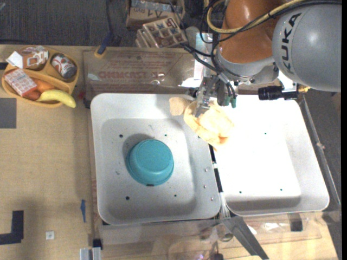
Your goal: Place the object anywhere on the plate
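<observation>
Hanging over the seam between the bins, the gripper [205, 106] looks clamped on a yellow cloth [209, 124], which droops onto the rim. I judge I should carry it left and low over the teal plate [150, 161] in the left bin [108, 118], then release centred.

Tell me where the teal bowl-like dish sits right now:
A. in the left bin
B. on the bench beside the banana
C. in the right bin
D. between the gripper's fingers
A. The teal dish rests on the floor of the left bin, well apart from the gripper, which is up at the bins' shared upper edge by the yellow cloth-like object.
</observation>
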You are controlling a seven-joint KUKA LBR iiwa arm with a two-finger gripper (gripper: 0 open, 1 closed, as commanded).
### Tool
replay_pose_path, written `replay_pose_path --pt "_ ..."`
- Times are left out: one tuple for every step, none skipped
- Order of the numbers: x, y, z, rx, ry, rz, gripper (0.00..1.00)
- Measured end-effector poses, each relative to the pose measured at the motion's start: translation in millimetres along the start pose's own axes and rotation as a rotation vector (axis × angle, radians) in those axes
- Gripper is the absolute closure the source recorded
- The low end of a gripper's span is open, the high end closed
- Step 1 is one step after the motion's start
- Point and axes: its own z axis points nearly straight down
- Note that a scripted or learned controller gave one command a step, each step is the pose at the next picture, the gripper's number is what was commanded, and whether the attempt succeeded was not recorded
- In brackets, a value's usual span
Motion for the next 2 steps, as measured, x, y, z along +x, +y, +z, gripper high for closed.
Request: replay_pose_path --pt "6.3 48.0 -10.9 -0.002 -0.002 -0.220 1.00" --pt "28.4 95.0 -10.5 -0.002 0.002 -0.223 1.00"
